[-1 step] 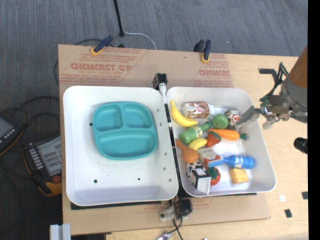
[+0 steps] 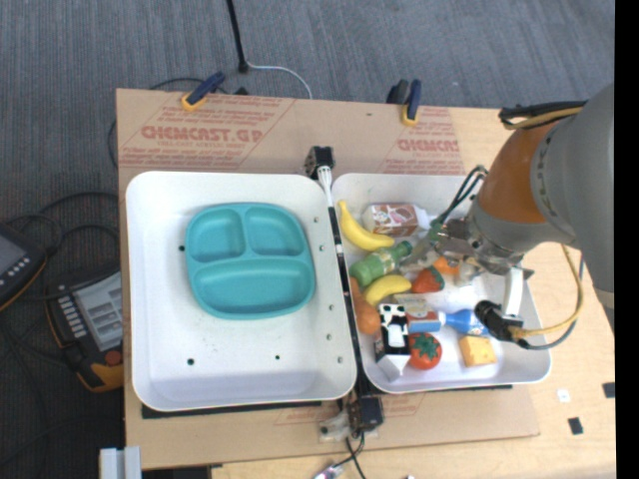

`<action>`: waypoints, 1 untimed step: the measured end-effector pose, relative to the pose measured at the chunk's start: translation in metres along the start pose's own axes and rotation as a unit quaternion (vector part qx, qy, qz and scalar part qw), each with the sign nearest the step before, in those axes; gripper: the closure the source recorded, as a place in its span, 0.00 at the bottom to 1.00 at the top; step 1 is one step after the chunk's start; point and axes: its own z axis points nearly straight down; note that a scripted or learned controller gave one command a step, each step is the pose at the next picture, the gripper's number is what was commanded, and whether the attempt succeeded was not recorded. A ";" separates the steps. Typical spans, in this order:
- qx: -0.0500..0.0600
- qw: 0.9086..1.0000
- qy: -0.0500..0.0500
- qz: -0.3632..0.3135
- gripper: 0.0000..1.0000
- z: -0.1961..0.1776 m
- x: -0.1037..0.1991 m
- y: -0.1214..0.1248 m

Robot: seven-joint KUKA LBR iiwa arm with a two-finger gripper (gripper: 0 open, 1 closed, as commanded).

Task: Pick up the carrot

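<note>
**Arm standing over right bin; carrot lying at bin's left wall**

The grey arm (image 2: 559, 188) with its orange band is reaching in from the right and hanging over the right bin (image 2: 519, 372). The gripper (image 2: 446, 250) is sitting low among the toy food near the middle of that bin; its fingers are lost against the clutter, so I cannot tell whether they are spread or closed, and nothing is visibly sitting between them.

The carrot (image 2: 368, 318), an orange piece, is lying against the left wall of the right bin, just below the lower banana (image 2: 387, 287) and just left of the black-and-white carton (image 2: 393, 328). It is lying apart from the gripper, with the banana and other pieces in between.

Other contents of the right bin: an upper banana (image 2: 359, 230) is curving along the left wall, a brown packet (image 2: 391, 218) is lying near the top, a green vegetable (image 2: 377, 263) is resting between the two bananas, a red tomato (image 2: 425, 351) is sitting near the front wall, and a yellow cheese wedge (image 2: 478, 350) is lying to its right.

The left bin (image 2: 160, 367) is holding a teal divided plate (image 2: 250, 259), lying flat.
</note>
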 end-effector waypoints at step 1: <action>-0.002 1.000 0.001 0.000 1.00 -0.010 0.001 0.002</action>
